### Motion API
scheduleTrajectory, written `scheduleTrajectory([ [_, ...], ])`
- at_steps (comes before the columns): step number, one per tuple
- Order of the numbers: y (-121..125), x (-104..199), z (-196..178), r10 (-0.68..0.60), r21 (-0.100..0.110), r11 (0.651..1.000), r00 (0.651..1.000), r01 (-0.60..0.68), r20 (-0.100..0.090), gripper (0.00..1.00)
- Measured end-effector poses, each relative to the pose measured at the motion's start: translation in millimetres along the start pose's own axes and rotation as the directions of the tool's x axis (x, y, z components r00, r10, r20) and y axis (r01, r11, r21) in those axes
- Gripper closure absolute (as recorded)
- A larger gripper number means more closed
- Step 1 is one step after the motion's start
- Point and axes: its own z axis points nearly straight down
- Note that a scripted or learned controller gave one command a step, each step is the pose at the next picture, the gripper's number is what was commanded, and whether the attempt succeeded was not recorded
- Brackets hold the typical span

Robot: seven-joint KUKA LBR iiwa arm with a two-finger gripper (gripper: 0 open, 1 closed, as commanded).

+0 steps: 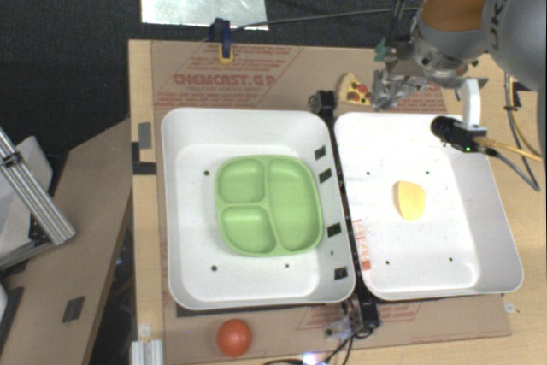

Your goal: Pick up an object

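A yellow object (410,200) lies in the right white bin (479,209), near its middle. My gripper (389,90) hangs above the far left corner of that bin, well up and left of the yellow object, under the grey wrist and orange band. A green divided plate (267,203) rests in the left white bin (184,209).
A small pizza-slice toy (355,89) lies on the cardboard just behind the right bin, next to the gripper. A red ball (234,337) sits on the bench in front of the left bin. A black camera mount (453,132) sticks over the right bin's far edge.
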Motion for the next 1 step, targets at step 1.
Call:
scheduleTrajectory([
  [1, -2.8, 46.8, 5.6, 0.001, 0.0, 1.0, 1.0, -0.001, 0.0, 1.0],
])
